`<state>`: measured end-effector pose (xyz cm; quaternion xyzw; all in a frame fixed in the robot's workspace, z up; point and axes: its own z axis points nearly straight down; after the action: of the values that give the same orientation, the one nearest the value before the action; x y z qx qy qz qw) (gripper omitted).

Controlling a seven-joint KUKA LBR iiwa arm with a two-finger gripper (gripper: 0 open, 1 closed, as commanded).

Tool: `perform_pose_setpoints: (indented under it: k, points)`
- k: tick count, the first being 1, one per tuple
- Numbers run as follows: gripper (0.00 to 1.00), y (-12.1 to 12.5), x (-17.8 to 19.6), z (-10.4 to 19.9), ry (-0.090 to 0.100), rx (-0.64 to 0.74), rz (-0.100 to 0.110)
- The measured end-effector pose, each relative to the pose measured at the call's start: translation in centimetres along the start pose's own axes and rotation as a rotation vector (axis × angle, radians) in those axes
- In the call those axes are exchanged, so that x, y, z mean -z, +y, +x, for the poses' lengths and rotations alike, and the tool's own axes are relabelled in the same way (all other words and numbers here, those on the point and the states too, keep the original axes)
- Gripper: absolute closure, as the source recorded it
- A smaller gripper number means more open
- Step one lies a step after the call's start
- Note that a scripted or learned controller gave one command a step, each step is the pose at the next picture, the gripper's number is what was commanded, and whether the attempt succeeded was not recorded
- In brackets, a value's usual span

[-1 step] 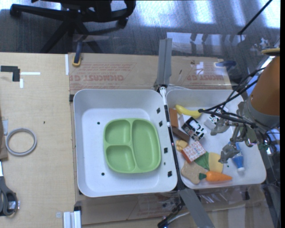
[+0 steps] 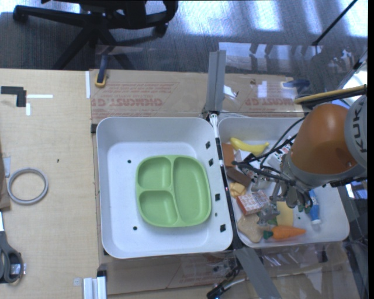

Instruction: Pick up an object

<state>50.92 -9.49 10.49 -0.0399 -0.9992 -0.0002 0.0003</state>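
Fingertip spacing impossible to tell, with gripper (image 2: 270, 213) low in right bin (image 2: 343, 232) clutter, just beside carrot (image 2: 287, 232). Best to centre over one loose item, such as that carrot, close firmly, then lift straight.

A robotics lab in an office: grey carpet, an office chair base (image 2: 96, 14), a plywood surface (image 2: 47, 233) with cardboard, white bins (image 2: 105, 193)
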Motion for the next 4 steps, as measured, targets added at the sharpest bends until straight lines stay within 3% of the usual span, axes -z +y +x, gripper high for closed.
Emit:
perform_pose_setpoints:
  k: [1, 2, 3, 4]
  points:
    - [0.00, 0.2, -1.3, -6.7, -0.001, -0.151, 0.001]
    - [0.00, 1.0, -1.3, -11.6, 0.002, -0.518, 0.001]
    - [0.00, 1.2, -1.2, -14.2, -0.005, -0.765, 0.001]
    - [1.00, 1.2, -0.1, -14.2, -0.001, -0.762, 0.004]
